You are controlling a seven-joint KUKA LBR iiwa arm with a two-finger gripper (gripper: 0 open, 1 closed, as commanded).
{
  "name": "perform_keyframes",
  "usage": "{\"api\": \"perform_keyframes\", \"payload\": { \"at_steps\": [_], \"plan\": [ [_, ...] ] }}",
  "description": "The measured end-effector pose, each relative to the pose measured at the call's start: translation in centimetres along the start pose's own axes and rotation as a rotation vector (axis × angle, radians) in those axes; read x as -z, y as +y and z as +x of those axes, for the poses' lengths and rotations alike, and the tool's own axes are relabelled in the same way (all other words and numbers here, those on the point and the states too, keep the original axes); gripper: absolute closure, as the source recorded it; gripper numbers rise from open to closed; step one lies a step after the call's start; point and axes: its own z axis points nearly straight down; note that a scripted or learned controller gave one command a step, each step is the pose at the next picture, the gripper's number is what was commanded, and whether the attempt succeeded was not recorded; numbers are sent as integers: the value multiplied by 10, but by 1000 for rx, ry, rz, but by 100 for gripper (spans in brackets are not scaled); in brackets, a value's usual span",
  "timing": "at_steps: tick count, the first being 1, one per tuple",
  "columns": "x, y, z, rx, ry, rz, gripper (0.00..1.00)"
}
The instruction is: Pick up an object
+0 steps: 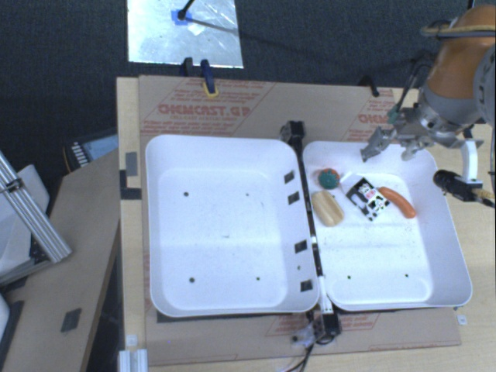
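My gripper (390,149) hangs open over the far edge of the right bin (434,285), with nothing between its fingers. Below it, in the back part of that bin, lie a small teal ball (329,178), a tan oblong piece (327,208), a black-and-white patterned block (367,198) and an orange sausage-shaped piece (397,201). The block and the orange piece lie side by side, touching or nearly so. The gripper stands just behind and above the block, apart from all of them.
The left bin (225,223) sits beside the right one, joined by a black clipped divider (302,208). A foil sheet (184,20) lies behind the bench. The near half of the right bin holds nothing but bare floor.
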Motion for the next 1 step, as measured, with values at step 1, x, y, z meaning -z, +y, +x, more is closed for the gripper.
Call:
{"api": "perform_keyframes", "payload": {
  "at_steps": [1],
  "plan": [
    [45, -162, -34, -12, 0, 4, 0]
  ]
}}
